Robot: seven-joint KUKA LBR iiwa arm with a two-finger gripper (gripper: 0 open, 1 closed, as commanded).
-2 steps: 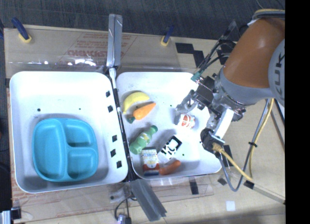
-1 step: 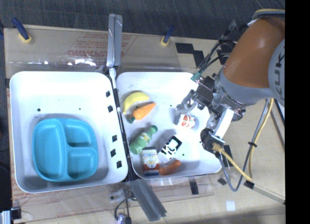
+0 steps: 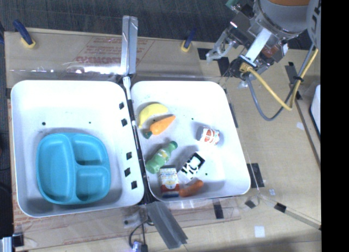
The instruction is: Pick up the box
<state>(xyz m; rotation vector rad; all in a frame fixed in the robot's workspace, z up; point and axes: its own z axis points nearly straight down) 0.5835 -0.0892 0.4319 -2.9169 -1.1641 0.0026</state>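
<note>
The box (image 3: 192,165) lies flat in the right bin (image 3: 232,136), toward its near side, a small black carton with white markings, turned at a slant; it looks light and stiff (thin card, most likely), so it should lift easily but could dent or skid on the smooth white floor if squeezed off-centre; the best hold is probably across its two long edges, taken from above. Just left of it stands a small jar (image 3: 168,179) and a green bottle (image 3: 160,157); an orange-red sausage-like piece (image 3: 191,189) lies at its near side, close enough to crowd a finger; a red-and-white can (image 3: 208,135) sits farther right. The gripper (image 3: 232,54) hangs above the bench beyond the bin's far right corner, well apart from the box, touching nothing; whether it is spread or closed I cannot tell.
</note>
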